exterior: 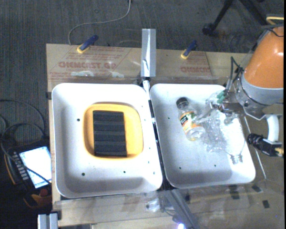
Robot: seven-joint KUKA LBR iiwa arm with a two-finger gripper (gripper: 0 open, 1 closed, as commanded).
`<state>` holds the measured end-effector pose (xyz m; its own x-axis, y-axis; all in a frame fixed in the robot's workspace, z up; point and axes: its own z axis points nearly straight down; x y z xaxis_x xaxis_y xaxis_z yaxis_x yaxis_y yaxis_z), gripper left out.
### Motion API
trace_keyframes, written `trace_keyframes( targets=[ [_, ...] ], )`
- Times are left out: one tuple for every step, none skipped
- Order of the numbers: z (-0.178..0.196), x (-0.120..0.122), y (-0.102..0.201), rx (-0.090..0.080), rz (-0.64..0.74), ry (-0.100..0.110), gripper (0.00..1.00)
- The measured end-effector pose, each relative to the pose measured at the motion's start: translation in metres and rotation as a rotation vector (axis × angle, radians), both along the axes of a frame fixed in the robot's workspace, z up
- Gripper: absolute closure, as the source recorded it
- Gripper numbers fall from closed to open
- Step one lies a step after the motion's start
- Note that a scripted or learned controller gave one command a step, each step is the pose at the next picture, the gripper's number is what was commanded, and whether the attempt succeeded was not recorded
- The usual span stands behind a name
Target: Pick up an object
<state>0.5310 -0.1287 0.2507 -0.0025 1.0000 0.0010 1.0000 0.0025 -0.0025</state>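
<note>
The near edge of the counter [109, 202] carries two shallow white bins side by side. The left bin [66, 142] holds a yellow tray [89, 128] with a black ribbed insert [109, 133] seated inside it; nothing else lies around this tray. The right bin [200, 173] holds a small bottle [188, 120] with a dark cap and an orange-and-white label, lying on its side near the middle of the bin, cap toward the far wall. Just beside the bottle, toward the right wall, lies a crumpled clear plastic wrapper [217, 132]; it touches or nearly touches the bottle and spreads across the bin floor to the right rim. The gripper [225, 106] sits above the far-right part of the right bin, over the upper end of the wrapper and apart from the bottle. Whether the fingers stand wide or narrow cannot be determined, as clear plastic and glare obscure them. The arm [267, 66], grey with an orange band, enters from the right. Beyond the bins, a grey metal bar [148, 51] stands at the seam, and two blue-and-yellow clamps [87, 44] [189, 49] pin the far edge of the board.
</note>
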Motion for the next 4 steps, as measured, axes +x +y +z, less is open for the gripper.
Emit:
trace_keyframes(
  targets=[
    [-0.020,0.057,0.017,0.000,0.243,-0.001,0.00],
    [-0.140,0.073,-0.014,0.000,0.277,-0.005,0.00],
    [-0.139,0.069,-0.027,0.002,0.183,-0.003,0.00],
    [-0.144,0.058,-0.030,-0.008,0.229,-0.048,0.00]
  ],
)
